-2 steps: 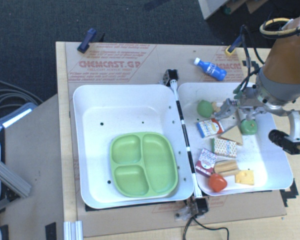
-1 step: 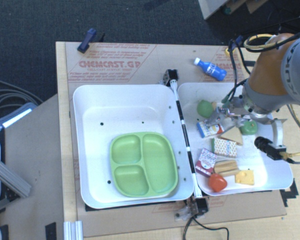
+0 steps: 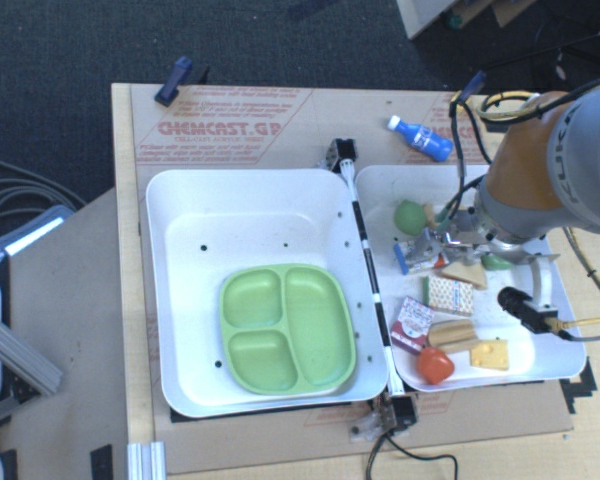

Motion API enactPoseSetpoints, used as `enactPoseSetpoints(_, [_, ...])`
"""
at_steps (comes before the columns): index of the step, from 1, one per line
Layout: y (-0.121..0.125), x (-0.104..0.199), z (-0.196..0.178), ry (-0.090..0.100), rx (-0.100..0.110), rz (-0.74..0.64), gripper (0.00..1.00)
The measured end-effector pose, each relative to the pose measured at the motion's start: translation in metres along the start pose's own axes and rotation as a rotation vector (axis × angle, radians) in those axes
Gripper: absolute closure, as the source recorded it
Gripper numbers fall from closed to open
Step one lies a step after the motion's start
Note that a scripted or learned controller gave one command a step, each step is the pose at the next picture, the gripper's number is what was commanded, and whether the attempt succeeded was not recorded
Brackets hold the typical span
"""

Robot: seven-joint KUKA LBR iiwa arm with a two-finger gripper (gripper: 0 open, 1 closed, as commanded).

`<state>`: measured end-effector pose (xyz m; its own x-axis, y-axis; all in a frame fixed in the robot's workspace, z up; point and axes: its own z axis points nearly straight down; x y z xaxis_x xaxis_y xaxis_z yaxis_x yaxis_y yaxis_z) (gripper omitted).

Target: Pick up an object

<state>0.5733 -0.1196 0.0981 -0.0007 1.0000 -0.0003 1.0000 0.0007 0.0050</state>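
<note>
Hovering low over the right bin point(image 3: 572, 360), the pincer point(image 3: 442, 240) sits among the clutter near the bin's upper middle; whether it is spread or pressed together I cannot tell from here. Just beside it lie a green ball point(image 3: 411, 216) and a blue stick point(image 3: 401, 259). Nearer the front edge rest a patterned cracker-like block point(image 3: 450, 294), a red tomato point(image 3: 435, 366) and a yellow cheese wedge point(image 3: 491, 355). These look like light, stiff plastic toys; the ball would likely roll, so the flat block seems safest, pinched across its narrow sides. The left bin point(image 3: 180, 218) carries a green divided tray point(image 3: 285, 326).
</note>
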Motion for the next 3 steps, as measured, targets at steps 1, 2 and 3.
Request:
enactPoseSetpoints(1, [-0.011,0.011,0.006,-0.01,-0.018,0.001,0.0])
enactPoseSetpoints(2, [0.054,-0.005,0.013,0.0,0.004,0.0,0.0])
enactPoseSetpoints(3, [0.003,0.001,0.014,0.001,0.007,0.001,0.0])
